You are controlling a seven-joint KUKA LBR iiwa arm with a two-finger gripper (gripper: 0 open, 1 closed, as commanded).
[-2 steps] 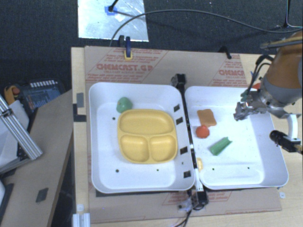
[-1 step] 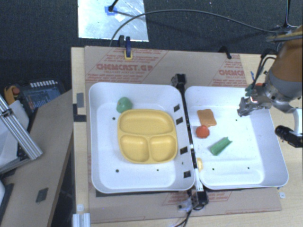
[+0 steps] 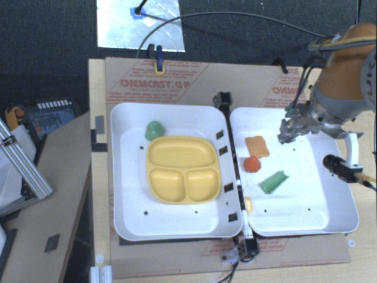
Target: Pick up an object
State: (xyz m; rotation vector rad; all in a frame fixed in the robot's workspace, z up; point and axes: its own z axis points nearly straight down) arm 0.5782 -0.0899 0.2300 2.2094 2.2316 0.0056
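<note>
My tool [image 3: 290, 130] hovered above the right bin [image 3: 336, 217], grip state unreadable. Approach step, I judged. Orange piece [image 3: 257, 145] lay nearest, just left; next move needs lowering over it.

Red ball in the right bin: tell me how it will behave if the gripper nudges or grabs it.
The red ball looks round, so a nudge probably rolls it. It touches the orange slab, which may stop it that way. Its curved surface could slip from the gripper.

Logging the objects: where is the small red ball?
The red ball lies in the right bin, near its left wall, just below the orange piece and up-left of the green block.
</note>
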